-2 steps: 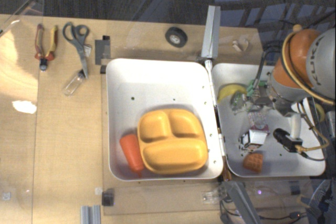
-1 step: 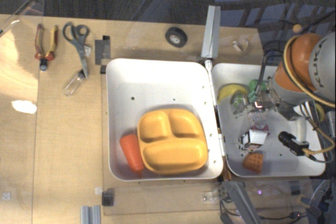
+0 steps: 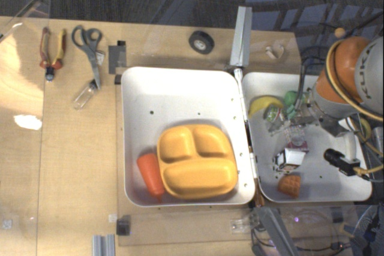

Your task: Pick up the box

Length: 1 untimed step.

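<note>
The gripper [image 3: 294,129] is hanging just above the box [image 3: 292,157], I cannot tell if it is wide or narrow, and it needs to go down next.

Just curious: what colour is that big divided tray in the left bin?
Yellow-orange all over, seen in the camera view: the divided tray.

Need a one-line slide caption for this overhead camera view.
KUKA arm reaches into the right bin above a small box; a yellow divided tray and orange carrot fill the left bin.
</note>
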Each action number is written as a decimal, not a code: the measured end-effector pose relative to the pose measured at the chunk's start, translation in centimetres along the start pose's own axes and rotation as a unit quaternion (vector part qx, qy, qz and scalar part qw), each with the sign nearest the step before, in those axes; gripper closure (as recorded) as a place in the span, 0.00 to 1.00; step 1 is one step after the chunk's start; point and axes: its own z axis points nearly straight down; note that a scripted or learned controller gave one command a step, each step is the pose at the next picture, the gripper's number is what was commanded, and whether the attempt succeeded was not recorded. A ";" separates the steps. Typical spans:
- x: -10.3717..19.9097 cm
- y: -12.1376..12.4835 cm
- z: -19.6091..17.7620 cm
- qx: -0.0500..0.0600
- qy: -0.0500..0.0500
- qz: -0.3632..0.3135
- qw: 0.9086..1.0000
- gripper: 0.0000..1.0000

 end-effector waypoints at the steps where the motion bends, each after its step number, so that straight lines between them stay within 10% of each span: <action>1: -0.3 0.4 -1.4 -0.006 -0.004 0.000 1.000 1.00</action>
